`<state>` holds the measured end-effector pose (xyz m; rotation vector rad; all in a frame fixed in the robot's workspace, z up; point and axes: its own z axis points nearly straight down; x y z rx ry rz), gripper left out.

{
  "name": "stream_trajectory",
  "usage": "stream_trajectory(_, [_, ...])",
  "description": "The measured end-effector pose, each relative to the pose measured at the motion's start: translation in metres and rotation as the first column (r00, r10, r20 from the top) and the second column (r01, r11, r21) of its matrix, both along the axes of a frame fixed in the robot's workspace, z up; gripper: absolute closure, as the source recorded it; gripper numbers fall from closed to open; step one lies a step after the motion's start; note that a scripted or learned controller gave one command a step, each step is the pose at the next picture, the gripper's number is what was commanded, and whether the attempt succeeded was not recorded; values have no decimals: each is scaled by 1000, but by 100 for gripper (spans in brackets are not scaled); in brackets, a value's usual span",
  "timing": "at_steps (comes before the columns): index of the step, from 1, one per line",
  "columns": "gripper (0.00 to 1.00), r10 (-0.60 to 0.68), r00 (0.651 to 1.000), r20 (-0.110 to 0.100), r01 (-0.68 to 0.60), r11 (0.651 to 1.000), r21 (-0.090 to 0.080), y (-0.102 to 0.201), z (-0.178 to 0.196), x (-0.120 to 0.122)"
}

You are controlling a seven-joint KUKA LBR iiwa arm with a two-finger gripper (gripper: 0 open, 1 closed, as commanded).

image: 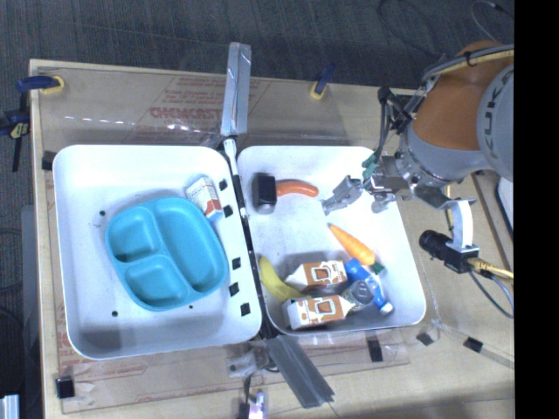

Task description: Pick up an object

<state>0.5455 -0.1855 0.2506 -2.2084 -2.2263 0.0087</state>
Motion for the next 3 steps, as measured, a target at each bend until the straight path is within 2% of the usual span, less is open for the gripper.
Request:
stream_trajectory(1, [0,57,998,-1,-57,998,2,-25,-117,-13])
stream_trajectory(2, [0,160,987,3,-160,987,2,-23,-162,-15])
stream_trajectory(3, [100,166,986,-1,-166,986,2,-23,-156,-14])
